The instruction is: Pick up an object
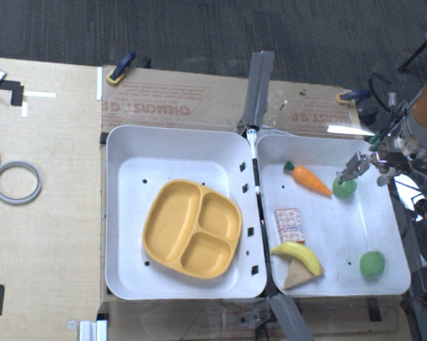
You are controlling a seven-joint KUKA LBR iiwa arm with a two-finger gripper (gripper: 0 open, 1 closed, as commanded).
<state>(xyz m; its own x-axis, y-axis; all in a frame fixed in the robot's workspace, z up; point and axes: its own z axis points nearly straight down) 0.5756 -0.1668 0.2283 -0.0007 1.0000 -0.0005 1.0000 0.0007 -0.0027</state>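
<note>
The right bin (pixel 345 149) holds an orange carrot (pixel 312 179), a small green ball (pixel 344 187), a larger green ball (pixel 371 264), a banana (pixel 300 256) lying on a tan wedge (pixel 298 278), and a small printed packet (pixel 289 223). My gripper (pixel 368 173) hangs over the bin's upper right part, just above and to the right of the small green ball. Its fingers stand apart, and nothing is between them. One fingertip (pixel 353 170) is close over the small green ball.
A yellow divided plate (pixel 193 228) lies in the left bin (pixel 125 197). A grey divider strip (pixel 258 97) runs between the bins. A tape roll (pixel 16 182) lies on the bench far left. Cables and the arm's body crowd the right edge.
</note>
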